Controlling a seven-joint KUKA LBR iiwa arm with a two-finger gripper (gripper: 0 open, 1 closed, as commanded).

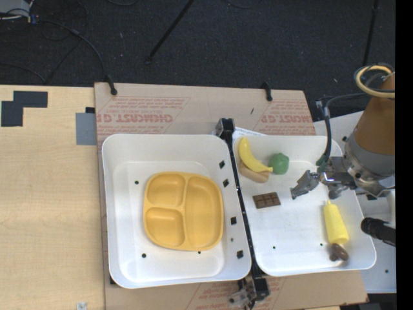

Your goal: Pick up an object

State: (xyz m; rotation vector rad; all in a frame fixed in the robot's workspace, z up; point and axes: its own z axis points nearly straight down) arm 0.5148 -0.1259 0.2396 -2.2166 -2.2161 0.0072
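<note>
Look down on your surface (51, 205) and you see two shallow white bins side by side on a sheet of cardboard (193, 112) printed with red lettering. The left bin (119, 173) carries a yellow divided plate (184, 210) with three compartments, lying flat near its middle. The right bin (290, 250) holds the small things you could pick: a yellow banana (251, 159) near the bin's far left corner, resting on a tan piece (253, 174) that shows just under its lower edge; a green round object (280, 163) touching the banana's right tip; a dark brown chocolate-like bar (266, 201) lying flat a little nearer to you, apart from the banana; and a yellow corn cob (335, 223) with a brownish end, lying lengthwise near the bin's right wall. Your arm (377, 131) comes in from the right, its orange band showing above the grey wrist, and the end effector (303, 187) sits low over the right bin, between the green object and the corn cob, to the right of the brown bar. Its dark fingers point left and down, and you can see nothing between them; whether they stand apart or together you cannot tell from this slant. Dark cables (64, 18) trail across the black floor behind the bins.
</note>
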